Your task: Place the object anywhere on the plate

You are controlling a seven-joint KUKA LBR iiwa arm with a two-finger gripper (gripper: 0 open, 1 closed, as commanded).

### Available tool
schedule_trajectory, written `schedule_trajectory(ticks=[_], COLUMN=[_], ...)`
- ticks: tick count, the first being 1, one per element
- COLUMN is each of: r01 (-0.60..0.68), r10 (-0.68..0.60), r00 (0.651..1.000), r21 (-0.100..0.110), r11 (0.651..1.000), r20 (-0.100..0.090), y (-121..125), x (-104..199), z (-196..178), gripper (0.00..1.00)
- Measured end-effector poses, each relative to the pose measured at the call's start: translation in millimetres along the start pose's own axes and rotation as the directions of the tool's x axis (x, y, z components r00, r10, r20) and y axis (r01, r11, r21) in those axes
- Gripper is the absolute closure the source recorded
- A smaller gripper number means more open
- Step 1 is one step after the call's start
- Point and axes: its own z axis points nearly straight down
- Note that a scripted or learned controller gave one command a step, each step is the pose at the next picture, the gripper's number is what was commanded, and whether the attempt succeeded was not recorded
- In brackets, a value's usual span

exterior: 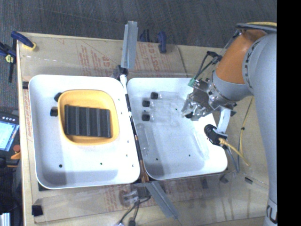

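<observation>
A yellow plate (87,98) lies in the left bin (47,164); a dark grey ribbed block (88,120) rests on its middle. In the right bin (178,166), three small black caps (146,104) sit near the left wall, seemingly on clear plastic pieces (164,108) that are hard to make out. My gripper (189,111) hangs over the upper right part of the right bin, just right of the clear pieces. Nothing visible is held in it.
Two small black bits (55,98) lie by the plate's left rim in the left bin. A grey metal bar (129,44) stands up behind the seam between the bins. Blue clamps (22,39) grip the bench's back edge.
</observation>
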Motion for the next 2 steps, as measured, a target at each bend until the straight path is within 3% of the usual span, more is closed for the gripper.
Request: schedule_trajectory(ticks=[1,2], r01=[0.254,0.425], r10=[-0.254,-0.425], r00=[0.967,0.905], r21=[-0.001,-0.004], r11=[0.967,0.905], r20=[0.003,0.005], y=[-18.1,-14.6], x=[39.4,121.3], z=[0.4,-25.3], gripper=[1.00,1.00])
